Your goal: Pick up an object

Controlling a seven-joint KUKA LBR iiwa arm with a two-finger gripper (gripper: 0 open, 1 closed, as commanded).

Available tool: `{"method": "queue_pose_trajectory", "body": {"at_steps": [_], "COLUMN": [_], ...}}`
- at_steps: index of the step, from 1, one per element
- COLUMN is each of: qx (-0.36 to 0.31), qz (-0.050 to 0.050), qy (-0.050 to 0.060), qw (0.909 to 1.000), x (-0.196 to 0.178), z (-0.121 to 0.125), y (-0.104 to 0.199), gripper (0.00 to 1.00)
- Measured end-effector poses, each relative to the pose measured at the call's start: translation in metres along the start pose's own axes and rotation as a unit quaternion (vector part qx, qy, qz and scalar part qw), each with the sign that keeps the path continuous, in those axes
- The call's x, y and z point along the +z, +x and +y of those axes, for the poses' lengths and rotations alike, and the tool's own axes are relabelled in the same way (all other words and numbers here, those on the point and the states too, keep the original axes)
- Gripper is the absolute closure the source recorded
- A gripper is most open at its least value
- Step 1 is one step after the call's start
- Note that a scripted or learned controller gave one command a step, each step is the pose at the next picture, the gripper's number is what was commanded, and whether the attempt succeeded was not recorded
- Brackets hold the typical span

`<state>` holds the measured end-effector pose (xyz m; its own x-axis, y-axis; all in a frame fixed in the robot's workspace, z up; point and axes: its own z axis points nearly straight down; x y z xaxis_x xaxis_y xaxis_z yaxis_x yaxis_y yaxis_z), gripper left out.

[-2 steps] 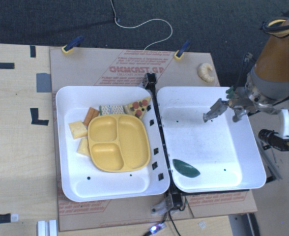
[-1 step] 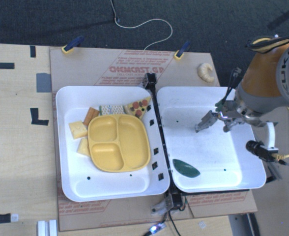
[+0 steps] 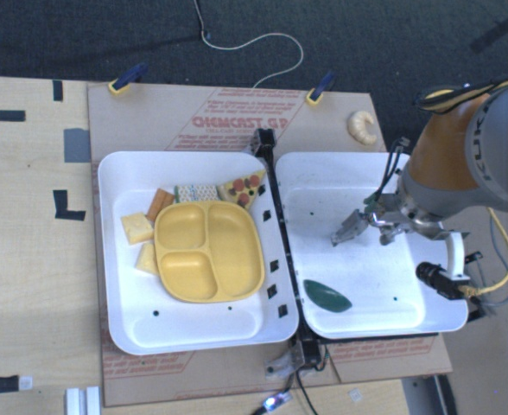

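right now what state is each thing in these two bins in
yellow divided plate: upright in the left bin, lying over the smaller pieces
tan and orange pieces: flat, partly tucked under the plate's left edge
pizza slice toy: flat at the plate's top edge
green leaf-shaped piece: flat in the right bin, untouched
gripper: over the right bin, holding nothing visible

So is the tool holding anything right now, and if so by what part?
Nothing is held. The tool hangs over bare floor of the right bin with nothing between its fingers; the dark green piece lies apart, nearer the front edge.
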<state>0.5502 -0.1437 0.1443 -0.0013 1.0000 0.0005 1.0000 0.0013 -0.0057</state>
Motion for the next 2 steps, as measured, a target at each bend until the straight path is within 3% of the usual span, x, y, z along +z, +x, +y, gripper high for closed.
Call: {"method": "queue_pose_trajectory", "body": {"at_steps": [1,2], "qx": [0.0,-0.001], "qz": [0.0,0.0], "qy": [0.001,-0.001], "qw": [1.0,1.0], "x": [0.054,0.041], "z": [-0.001,0.0], "y": [0.001,0.002], "gripper": [0.0,1.0]}}
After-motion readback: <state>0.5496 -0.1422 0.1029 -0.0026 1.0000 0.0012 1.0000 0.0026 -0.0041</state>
